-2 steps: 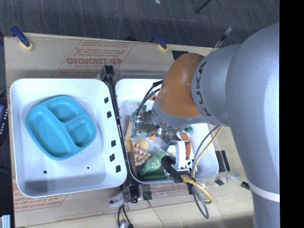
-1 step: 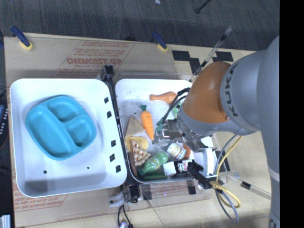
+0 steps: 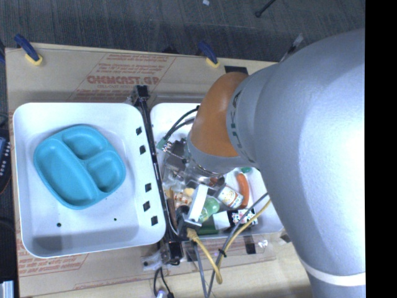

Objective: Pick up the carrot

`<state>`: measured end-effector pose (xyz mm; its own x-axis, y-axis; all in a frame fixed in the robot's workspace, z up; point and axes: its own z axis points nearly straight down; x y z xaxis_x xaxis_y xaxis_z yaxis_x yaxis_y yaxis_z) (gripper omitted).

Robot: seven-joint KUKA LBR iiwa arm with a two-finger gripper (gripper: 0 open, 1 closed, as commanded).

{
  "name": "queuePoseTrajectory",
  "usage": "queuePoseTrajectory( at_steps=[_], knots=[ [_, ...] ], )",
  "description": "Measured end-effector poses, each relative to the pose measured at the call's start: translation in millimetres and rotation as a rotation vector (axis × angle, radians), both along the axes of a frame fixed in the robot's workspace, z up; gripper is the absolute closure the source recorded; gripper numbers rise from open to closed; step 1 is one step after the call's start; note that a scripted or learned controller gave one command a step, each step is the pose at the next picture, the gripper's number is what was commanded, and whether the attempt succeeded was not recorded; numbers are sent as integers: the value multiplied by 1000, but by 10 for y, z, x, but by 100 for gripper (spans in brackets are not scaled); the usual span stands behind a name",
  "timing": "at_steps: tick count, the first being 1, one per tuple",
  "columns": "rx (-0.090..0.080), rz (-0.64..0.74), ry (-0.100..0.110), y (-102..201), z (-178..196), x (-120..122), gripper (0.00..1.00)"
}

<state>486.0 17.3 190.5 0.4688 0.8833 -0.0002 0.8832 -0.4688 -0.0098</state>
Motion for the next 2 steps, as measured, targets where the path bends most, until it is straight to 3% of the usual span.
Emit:
queuePoseTrajectory(
  at_steps=[1,2],
  knots=[
    [-5,-384,-1,-391,4,-100,100],
    [-3,-609,2,-90,719,-96,100]
  ],
)
